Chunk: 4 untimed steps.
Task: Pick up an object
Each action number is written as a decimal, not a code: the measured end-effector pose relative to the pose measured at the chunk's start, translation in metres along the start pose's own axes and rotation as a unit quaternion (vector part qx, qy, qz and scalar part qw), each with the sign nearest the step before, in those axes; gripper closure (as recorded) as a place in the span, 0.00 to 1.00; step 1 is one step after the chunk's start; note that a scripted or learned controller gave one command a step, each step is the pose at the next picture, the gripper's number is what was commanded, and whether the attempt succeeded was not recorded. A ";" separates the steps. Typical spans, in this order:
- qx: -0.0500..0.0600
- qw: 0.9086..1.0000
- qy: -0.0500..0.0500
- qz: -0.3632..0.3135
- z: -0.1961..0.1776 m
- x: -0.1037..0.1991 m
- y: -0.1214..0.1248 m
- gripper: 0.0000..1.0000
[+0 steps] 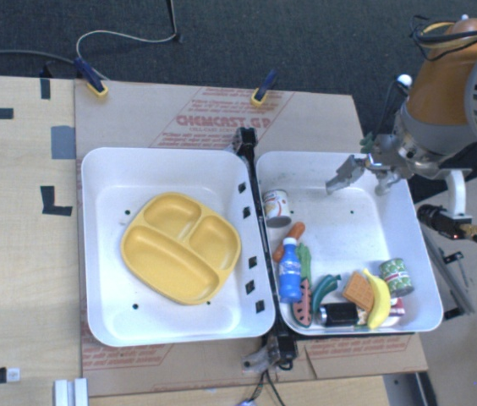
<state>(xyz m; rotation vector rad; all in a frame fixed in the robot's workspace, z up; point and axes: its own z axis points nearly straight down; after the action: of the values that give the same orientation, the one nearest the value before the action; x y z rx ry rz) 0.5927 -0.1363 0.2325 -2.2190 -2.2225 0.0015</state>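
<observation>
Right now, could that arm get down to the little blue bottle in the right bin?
Probably yes. The blue bottle lies uncovered on top, and the gripper hangs above the same bin's bare far end; neighbours crowd its sides, though.

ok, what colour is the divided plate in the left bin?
Yellow: the divided plastic plate shows plainly in the camera view.

The arm (454, 74) is cut off by the right edge above its orange band. In the right bin (408, 227), at the near right corner, a banana (379, 301) lies over a red-and-white item (397, 310) too covered to identify, and a black object (337, 315) is partly hidden beneath neighbouring toys.
</observation>
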 end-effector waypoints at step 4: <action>-0.005 1.000 0.002 0.000 0.133 0.043 -0.020 1.00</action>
<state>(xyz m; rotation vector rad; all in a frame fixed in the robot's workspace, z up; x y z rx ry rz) 0.5725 -0.0935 0.0991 -2.2224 -2.2265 -0.0139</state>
